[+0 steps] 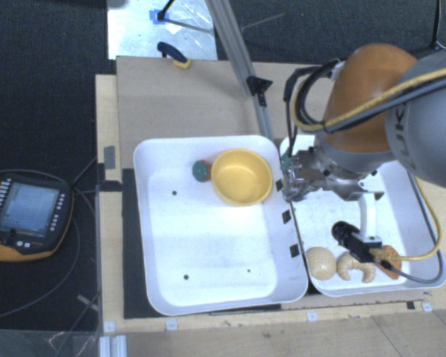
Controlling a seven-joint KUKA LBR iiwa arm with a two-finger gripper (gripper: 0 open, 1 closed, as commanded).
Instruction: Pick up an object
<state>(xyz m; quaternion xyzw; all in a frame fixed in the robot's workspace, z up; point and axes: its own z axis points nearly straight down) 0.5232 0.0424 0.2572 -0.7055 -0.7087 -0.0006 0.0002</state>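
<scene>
Objects for picking: I see a yellow bowl (pixel 241 176) at 12 o'clock in the left bin (pixel 208 274), a green ball (pixel 201 171) touching its 9 o'clock side. Gripper (pixel 293 178) hangs over the bins' divide; I can't tell its fingers' state.

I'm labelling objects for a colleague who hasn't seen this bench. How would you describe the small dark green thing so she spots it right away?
Start at the left shallow white bin and go to its far edge, where a round yellow bowl sits. The small dark green ball rests against the bowl's left side, darker and far smaller than the bowl.
</scene>
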